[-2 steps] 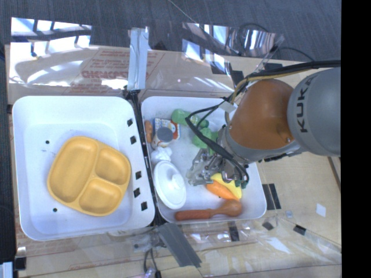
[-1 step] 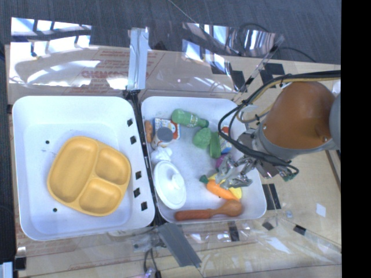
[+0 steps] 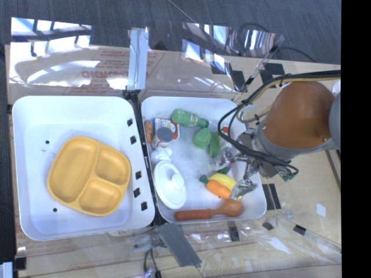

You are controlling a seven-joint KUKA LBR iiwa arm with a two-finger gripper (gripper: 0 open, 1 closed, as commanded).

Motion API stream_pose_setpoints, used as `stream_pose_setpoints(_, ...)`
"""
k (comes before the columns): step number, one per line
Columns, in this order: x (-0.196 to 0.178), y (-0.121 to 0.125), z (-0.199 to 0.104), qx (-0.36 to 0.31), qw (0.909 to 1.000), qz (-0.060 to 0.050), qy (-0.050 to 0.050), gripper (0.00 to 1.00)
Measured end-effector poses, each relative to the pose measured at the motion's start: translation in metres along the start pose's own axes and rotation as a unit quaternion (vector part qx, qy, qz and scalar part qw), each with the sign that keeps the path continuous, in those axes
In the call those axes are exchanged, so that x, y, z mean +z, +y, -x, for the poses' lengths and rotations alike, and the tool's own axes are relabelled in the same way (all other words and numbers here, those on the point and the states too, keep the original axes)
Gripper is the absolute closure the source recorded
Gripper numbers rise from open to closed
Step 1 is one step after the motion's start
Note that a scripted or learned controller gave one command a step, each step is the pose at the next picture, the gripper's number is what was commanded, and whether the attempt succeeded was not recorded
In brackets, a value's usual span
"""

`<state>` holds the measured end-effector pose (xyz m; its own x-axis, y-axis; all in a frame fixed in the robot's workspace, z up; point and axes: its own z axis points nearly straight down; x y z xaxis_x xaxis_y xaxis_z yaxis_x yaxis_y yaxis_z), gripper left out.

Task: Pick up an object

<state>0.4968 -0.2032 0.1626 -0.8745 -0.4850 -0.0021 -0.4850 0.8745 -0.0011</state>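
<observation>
My gripper (image 3: 236,175) reaches into the right bin (image 3: 191,106) from the right, low over its right side. Its metal fingers stand apart just beside a yellow and orange toy vegetable (image 3: 221,185), with nothing visibly between them. A brown wooden spoon (image 3: 210,212) lies along the bin's front wall. A white lidded bowl (image 3: 170,184) sits at front left, a green bottle (image 3: 188,119) at the back, a green leafy piece (image 3: 205,139) mid-bin, and a small carton with a grey cap (image 3: 164,132) at back left.
The left bin (image 3: 35,114) holds a yellow divided plate (image 3: 88,174). Black cables (image 3: 249,100) loop above the orange wrist band (image 3: 297,116) over the right bin's far right corner. A dark divider with clips (image 3: 139,155) runs between the bins.
</observation>
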Motion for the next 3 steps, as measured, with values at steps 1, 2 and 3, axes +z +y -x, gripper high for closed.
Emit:
stream_pose_setpoints(1, 0.060, -0.028, 0.028, 0.026, 0.9996, -0.006, -0.001, 0.00)
stream_pose_setpoints(2, 0.071, 0.008, 0.004, 0.041, 0.9992, 0.001, 0.001, 0.00)
stream_pose_setpoints(3, 0.060, 0.007, 0.006, 0.039, 0.9992, 0.000, 0.000, 1.00)
